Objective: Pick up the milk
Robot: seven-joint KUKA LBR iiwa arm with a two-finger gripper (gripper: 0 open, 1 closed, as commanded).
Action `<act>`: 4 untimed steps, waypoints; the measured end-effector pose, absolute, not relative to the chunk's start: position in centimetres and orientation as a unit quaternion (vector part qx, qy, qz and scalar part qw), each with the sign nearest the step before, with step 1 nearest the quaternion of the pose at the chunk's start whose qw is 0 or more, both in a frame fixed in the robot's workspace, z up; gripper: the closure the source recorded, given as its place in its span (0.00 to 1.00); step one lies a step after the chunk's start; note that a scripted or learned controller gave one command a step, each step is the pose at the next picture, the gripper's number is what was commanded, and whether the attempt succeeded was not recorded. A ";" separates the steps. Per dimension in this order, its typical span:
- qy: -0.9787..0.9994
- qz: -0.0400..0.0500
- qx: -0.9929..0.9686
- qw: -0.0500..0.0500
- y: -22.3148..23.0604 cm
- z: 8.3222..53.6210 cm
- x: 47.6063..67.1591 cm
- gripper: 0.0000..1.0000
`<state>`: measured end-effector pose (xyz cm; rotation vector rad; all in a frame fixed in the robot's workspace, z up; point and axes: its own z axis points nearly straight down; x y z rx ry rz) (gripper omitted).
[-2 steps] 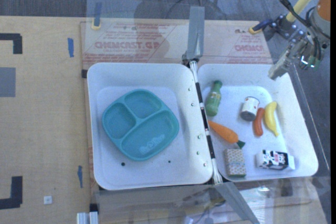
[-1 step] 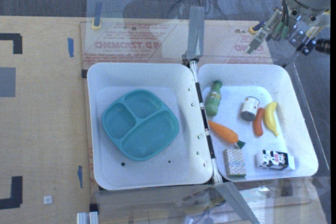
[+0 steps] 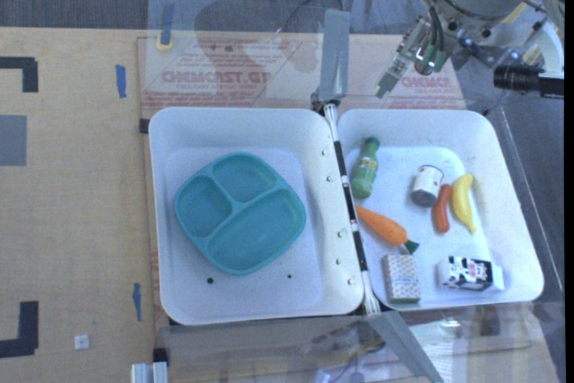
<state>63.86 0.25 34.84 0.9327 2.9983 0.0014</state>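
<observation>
The milk [image 3: 468,273] is a small white carton with black cow patches. It lies on its side in the near right corner of the right bin [image 3: 502,148]. My gripper [image 3: 411,72] hangs above the bench just beyond the far rim of that bin, well away from the milk. It is open and nothing sits between its fingers.
The right bin also holds a green bottle [image 3: 365,166], a carrot [image 3: 386,227], a small can [image 3: 427,186], a sausage [image 3: 441,208], a banana [image 3: 463,202] and a tan box [image 3: 401,277] just left of the milk. A teal divided plate [image 3: 239,211] lies in the left bin [image 3: 179,139].
</observation>
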 end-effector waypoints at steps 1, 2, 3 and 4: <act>0.955 0.001 0.296 0.004 0.3 35.9 64.1 1.00; 0.975 0.001 0.222 0.001 4.6 26.1 64.5 1.00; 0.960 0.001 0.281 0.003 1.3 33.8 66.0 1.00; 0.987 0.001 0.162 0.001 3.0 28.9 64.3 1.00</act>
